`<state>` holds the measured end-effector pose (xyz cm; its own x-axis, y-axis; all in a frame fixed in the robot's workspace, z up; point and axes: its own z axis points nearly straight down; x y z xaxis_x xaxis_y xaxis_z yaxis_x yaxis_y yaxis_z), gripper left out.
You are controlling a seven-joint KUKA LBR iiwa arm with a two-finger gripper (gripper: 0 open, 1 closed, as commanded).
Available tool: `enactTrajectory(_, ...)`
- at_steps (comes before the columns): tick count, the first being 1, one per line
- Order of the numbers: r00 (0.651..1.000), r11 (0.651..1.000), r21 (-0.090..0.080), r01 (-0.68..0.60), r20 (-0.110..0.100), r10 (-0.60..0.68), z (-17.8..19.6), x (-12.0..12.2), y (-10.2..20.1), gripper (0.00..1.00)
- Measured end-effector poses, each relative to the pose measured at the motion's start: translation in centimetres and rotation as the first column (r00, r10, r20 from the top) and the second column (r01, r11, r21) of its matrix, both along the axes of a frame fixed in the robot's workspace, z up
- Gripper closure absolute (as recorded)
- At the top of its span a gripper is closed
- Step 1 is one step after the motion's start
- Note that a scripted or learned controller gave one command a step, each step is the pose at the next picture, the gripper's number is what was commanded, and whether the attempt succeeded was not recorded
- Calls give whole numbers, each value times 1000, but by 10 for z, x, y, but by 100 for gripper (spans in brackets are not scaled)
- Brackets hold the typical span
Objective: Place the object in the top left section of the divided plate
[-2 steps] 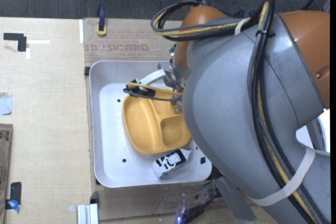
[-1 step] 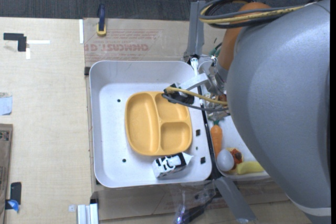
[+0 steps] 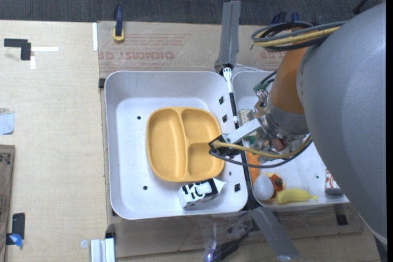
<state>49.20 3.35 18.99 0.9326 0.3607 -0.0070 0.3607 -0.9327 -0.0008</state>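
Over the right bin [image 3: 319,190] we see the grey arm [image 3: 350,107] reaching in from the right, its orange band [image 3: 287,86] above the wrist. We place the gripper [image 3: 265,139] low among cables near the divider between the bins; it is crowded by wiring and its state we cannot tell. A yellow cable loop [image 3: 230,149] trails from it across onto the edge of the plate.

Left bin [image 3: 123,150]: the yellow divided plate [image 3: 183,144] lies near the middle, all its sections bare. Just beside its lower edge, touching or nearly so, rests a small black-and-white carton [image 3: 199,192].

Right bin, lower end: a white egg-shaped object [image 3: 264,187], a banana [image 3: 296,196] beside it, and a small red-orange item [image 3: 277,181] between them. Which of these is the task's object we cannot say.
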Motion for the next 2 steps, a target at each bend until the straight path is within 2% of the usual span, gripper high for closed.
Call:
enactTrajectory(1, 999, 999, 0, 39, 0, -39, 0, 69, -68, 100)
enactTrajectory(2, 998, 998, 0, -63, 7, 63, -95, 105, -134, 100)
